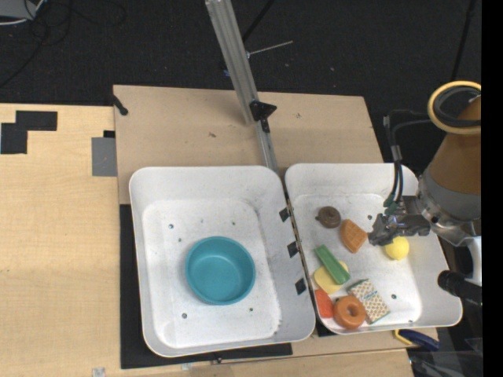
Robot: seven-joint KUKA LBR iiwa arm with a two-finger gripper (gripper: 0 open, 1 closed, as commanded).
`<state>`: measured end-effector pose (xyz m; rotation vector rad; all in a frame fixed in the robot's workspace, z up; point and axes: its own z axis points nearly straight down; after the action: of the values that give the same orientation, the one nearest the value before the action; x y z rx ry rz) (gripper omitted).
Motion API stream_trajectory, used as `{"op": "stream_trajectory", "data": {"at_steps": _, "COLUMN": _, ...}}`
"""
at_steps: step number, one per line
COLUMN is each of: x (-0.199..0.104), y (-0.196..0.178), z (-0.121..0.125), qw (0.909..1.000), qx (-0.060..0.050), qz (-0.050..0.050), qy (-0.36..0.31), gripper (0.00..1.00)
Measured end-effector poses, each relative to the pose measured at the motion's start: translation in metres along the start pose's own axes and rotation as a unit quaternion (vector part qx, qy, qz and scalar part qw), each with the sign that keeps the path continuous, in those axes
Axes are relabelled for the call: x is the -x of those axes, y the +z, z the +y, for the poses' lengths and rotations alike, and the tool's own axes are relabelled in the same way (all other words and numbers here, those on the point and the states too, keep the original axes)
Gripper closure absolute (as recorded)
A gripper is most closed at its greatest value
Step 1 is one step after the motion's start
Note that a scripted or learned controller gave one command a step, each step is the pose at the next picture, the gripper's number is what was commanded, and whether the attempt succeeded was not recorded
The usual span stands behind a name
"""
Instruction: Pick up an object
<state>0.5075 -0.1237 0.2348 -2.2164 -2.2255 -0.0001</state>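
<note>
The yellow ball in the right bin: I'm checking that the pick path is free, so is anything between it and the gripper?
Nothing visible stands between them. The gripper sits right at the yellow ball, at its upper-left edge. The nearest other thing, the orange block, lies to the gripper's left, apart from the ball.

A teal bowl (221,269) sat in the left white bin (149,203), well away from the jaws across the divider. A slanted metal rail (236,57) rose beyond both bins over the tan surface (189,124).
</note>
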Motion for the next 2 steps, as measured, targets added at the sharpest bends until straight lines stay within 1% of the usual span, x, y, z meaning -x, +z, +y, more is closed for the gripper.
{"op": "stream_trajectory", "data": {"at_steps": 1, "x": -0.046, "y": 0.008, "z": 0.001, "qw": 1.0000, "qx": -0.001, "qz": 0.000, "qy": 0.000, "gripper": 1.00}}
{"op": "stream_trajectory", "data": {"at_steps": 2, "x": -0.095, "y": 0.001, "z": 0.016, "qw": 1.0000, "qx": 0.000, "qz": 0.000, "qy": 0.000, "gripper": 1.00}}
